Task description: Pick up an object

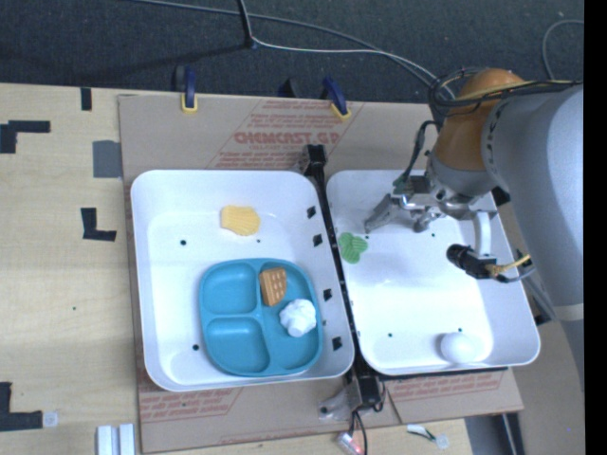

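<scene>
My gripper [399, 223] hangs over the upper left part of the right bin [417, 301], with its fingers spread and nothing between them. A small green object [353, 247] lies just left of and below the left fingertip, against the bin's left wall and apart from the gripper. A white ball [462, 347] rests near the bin's front right corner. In the left bin [161, 254], a yellow piece [241, 220] lies on the floor near the back.
A blue divided tray [228, 330] in the left bin holds a brown waffle-like piece [273, 285] and a white lump [298, 318]. The arm's grey body and orange band [465, 140] cover the right bin's back right corner. A black cable end [471, 259] hangs beside the wrist.
</scene>
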`<action>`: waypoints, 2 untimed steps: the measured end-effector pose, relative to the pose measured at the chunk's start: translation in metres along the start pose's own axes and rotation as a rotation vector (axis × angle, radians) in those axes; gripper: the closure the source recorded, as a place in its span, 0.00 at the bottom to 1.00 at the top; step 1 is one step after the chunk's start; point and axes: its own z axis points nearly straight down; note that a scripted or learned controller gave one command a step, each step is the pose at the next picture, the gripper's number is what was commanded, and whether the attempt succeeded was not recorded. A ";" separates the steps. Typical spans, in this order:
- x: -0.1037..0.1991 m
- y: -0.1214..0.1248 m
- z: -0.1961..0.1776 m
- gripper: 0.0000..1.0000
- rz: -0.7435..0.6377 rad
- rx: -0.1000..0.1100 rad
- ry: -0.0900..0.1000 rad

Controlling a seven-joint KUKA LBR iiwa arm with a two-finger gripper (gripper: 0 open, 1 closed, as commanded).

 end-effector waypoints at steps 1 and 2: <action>0.000 0.001 -0.013 1.00 0.000 -0.004 -0.001; -0.009 0.004 -0.060 1.00 0.001 -0.005 -0.001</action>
